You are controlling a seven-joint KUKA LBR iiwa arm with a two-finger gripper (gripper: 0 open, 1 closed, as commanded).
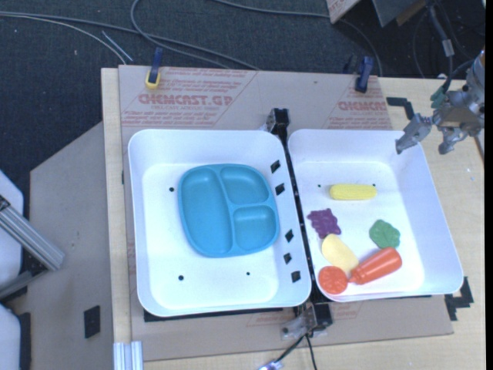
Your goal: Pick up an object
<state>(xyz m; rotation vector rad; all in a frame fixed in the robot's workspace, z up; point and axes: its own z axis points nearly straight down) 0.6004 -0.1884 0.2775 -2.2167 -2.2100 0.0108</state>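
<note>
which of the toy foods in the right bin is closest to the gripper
The yellow plastic corn cob, lying at the far end of the right white bin. The other toys cluster toward the near end, farther from the gripper.

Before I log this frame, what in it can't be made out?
- End effector, camera view: small and slightly blurred near the right edge; its opening can't be judged.
- Arm: cut off by the right edge of the camera view.
- Orange carrot toy and yellow piece lie against the red round piece; which overlaps which is unclear.
- Purple toy: too small to identify.
- Printing on the board under the bins: partly covered by the bins.
</note>
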